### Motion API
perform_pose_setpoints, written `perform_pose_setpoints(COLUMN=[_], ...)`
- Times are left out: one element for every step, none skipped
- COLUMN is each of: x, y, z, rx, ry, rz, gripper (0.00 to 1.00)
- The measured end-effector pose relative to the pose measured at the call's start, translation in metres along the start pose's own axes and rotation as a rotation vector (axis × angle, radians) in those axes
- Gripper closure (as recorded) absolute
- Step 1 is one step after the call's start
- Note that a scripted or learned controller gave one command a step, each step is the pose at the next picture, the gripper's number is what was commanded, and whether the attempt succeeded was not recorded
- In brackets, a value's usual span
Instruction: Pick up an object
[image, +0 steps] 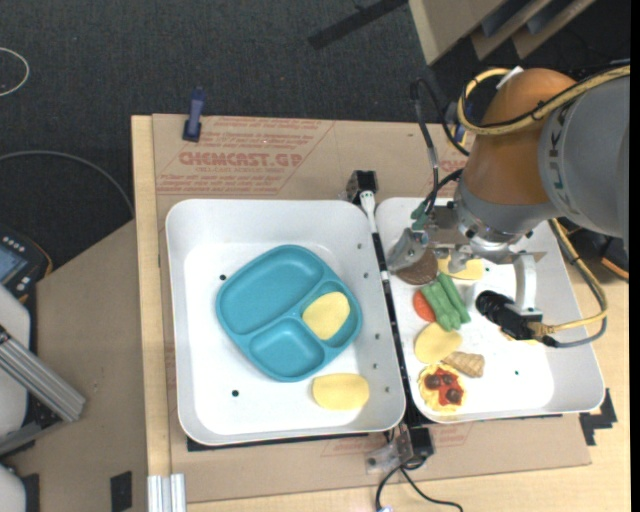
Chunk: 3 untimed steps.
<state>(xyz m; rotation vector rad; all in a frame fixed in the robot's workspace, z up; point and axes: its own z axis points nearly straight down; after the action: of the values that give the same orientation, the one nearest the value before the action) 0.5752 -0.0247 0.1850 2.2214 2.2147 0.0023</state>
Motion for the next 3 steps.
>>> perform_pose_setpoints(x=[-0.003, 0.048, 0.045], y=[-0.072, -0.096, -0.093], z=[-0.088, 0.005, -0.01], rx=[-0.002, 0.017, 0.002], ry=[0.003, 0.005, 0.003], rz=[-0.001, -0.007, -0.001], gripper=[0.0, 0.0, 1.0])
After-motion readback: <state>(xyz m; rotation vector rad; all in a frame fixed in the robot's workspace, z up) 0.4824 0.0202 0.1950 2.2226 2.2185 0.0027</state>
